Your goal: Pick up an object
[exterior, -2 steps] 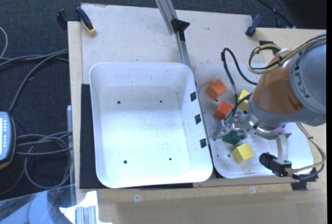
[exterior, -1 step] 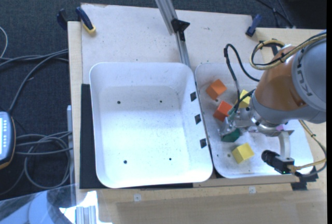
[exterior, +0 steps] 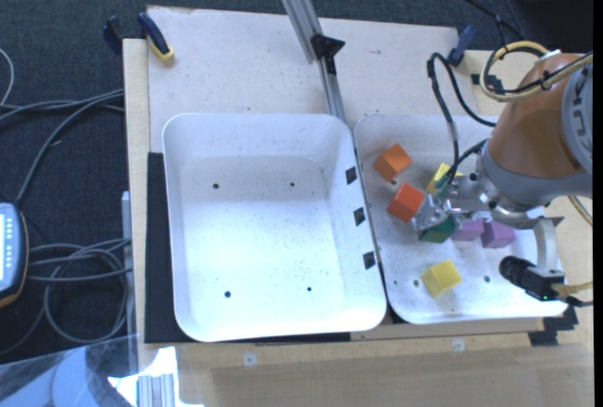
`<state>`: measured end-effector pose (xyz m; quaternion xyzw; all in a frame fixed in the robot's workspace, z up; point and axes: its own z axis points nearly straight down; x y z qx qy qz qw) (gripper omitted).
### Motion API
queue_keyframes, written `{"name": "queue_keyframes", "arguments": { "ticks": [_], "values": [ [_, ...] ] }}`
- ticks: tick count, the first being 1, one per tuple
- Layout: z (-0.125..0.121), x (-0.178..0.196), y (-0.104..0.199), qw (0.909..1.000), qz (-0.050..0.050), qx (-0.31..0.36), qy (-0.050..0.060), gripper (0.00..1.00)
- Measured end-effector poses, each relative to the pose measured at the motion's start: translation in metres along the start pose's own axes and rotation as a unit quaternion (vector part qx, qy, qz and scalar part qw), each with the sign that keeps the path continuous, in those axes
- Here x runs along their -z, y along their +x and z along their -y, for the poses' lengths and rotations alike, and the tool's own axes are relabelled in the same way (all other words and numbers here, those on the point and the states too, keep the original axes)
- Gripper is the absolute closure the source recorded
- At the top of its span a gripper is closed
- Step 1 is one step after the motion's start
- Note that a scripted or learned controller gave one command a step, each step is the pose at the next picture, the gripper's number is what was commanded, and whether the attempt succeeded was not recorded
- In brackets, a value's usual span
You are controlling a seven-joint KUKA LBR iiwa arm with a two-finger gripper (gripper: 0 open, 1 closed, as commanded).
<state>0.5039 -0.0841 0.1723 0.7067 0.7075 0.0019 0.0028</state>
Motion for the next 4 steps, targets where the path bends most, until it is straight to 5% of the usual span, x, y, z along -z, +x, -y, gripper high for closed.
{"name": "queue_keyframes", "arguments": {
  "ticks": [2,4],
  "values": [
    [-0.002,0.075,-0.001,1.0000,0.000,0.000,0.001,1.00],
    [-0.050,0.084,0.084,1.0000,-0.001,0.003,0.002,1.00]
  ]
}}
